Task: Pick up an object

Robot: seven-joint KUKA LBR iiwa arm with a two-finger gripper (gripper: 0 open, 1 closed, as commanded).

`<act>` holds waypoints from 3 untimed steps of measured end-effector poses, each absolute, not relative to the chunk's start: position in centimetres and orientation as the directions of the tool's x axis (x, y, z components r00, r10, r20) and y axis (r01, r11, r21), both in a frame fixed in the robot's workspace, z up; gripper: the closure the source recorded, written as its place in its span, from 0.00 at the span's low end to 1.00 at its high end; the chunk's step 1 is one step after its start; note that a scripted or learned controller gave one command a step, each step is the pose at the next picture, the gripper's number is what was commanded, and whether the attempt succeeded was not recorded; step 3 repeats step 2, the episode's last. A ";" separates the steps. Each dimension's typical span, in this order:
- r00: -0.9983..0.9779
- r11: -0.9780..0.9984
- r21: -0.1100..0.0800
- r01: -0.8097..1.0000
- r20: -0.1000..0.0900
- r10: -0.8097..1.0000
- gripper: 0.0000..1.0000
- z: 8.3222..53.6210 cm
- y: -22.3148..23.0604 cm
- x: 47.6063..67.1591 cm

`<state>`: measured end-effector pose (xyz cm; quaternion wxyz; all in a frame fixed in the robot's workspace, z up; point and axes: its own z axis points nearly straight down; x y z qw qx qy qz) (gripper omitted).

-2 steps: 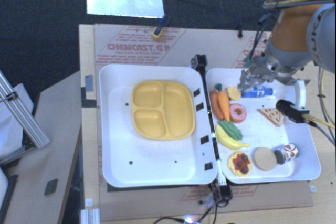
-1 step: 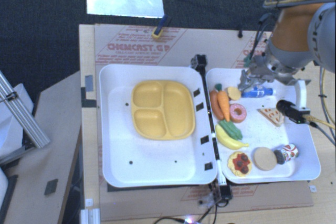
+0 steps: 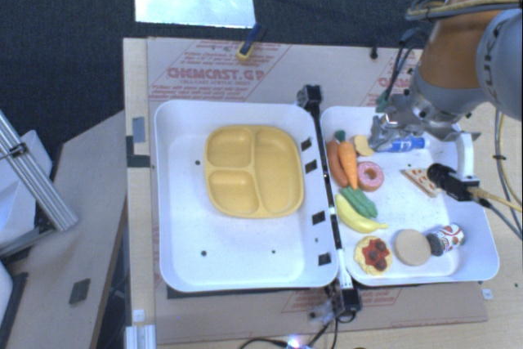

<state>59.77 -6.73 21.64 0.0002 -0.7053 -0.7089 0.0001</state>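
I can't tell how the gripper point(image 3: 382, 131) is set over the right bin point(image 3: 482, 261); the arm hides it. Just beneath lie a blue bottle point(image 3: 406, 145) and carrots point(image 3: 343, 163).

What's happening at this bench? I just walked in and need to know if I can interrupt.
A grey robot arm reaches in from the right, with its gripper low over the far end of the right bin, near the carrots and a blue item. That bin also holds toy food: a donut, a banana, a pizza. The left bin holds a yellow divided plate. I can't see anything held between its fingers.
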 end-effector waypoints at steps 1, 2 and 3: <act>-0.006 0.006 0.003 1.000 0.000 1.000 1.00 23.4 -6.1 60.3; -0.001 0.001 0.003 1.000 0.000 1.000 1.00 23.2 -7.2 60.8; -0.001 0.001 0.003 1.000 0.000 1.000 1.00 23.2 -7.2 60.8</act>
